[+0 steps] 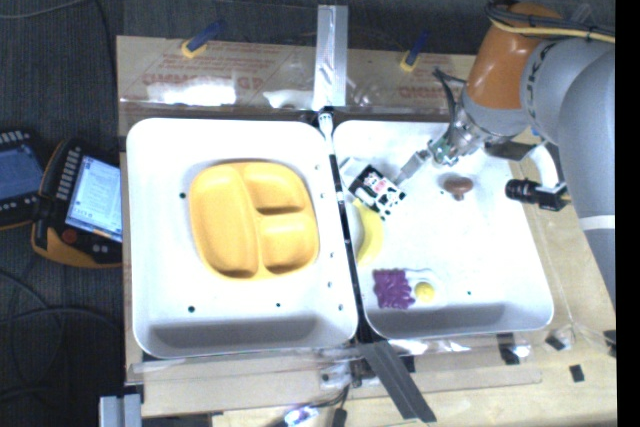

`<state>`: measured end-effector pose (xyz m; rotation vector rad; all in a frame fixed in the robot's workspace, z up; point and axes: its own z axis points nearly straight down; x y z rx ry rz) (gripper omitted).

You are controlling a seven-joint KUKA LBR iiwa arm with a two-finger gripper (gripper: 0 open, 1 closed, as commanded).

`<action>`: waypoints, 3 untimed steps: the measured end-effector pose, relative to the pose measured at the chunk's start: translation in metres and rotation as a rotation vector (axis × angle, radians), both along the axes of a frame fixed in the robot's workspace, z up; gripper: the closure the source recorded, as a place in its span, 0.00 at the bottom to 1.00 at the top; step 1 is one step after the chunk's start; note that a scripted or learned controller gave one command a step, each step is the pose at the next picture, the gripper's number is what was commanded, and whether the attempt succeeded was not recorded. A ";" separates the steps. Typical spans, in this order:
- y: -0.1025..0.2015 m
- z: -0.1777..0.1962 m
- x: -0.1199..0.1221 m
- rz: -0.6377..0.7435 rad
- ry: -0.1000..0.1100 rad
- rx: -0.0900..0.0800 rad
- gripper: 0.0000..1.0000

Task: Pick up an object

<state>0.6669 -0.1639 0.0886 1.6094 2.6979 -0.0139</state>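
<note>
— What did your fingers look like?

— Couldn't tell you. The gripper (385, 187) sat low in the right bin (500, 305), its tip right at the cow toy (374, 187). Whether it was touching or clamping the toy, your view was too small to show.

— And the things around it?

— The black-and-white toy lay near the bin's left wall, with the banana (370, 233) just below it against that wall. The brown piece (458, 184) sat apart to the right, below your wrist. The grapes (394, 289) and a small yellow ball (425, 292) lay side by side near the front wall.

— The other bin?

— Your left bin (160, 315) held the yellow tray (255, 218), lying flat.
</note>
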 end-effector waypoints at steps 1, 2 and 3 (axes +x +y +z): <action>0.002 0.007 0.003 0.004 -0.010 0.003 1.00; 0.013 0.162 0.003 -0.147 -0.008 0.005 1.00; 0.045 0.148 -0.056 -0.119 -0.004 0.005 1.00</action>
